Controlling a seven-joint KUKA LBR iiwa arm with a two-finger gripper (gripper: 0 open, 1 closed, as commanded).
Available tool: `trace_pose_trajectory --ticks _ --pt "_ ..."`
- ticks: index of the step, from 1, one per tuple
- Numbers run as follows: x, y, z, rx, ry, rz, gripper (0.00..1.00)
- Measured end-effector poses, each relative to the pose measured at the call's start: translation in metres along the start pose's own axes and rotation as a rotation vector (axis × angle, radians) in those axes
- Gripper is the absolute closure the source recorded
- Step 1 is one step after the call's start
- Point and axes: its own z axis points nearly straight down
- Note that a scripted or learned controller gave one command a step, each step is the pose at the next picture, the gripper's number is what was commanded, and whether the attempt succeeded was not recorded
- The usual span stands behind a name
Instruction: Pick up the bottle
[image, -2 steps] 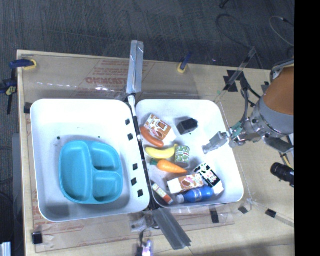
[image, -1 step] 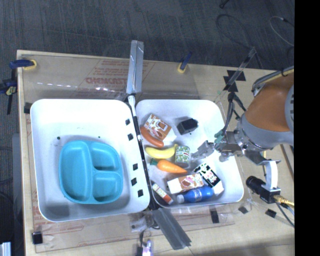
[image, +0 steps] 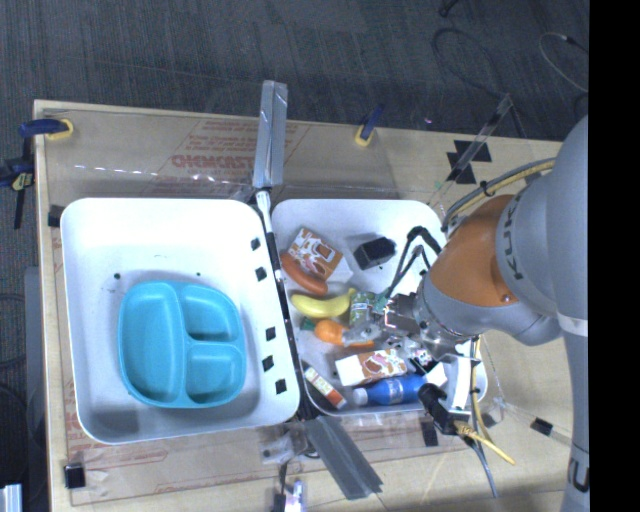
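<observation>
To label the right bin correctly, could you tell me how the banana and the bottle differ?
The banana is yellow and curved; the bottle is blue and straight. The banana lies mid-bin, the bottle by the wall at the view's bottom. Both lie flat in the right bin.
</observation>
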Motion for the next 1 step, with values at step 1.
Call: trace_pose_trajectory --ticks 1 --pt "-0.0014 0.0004 -0.2202 0.001 0.0 0.078 0.0"
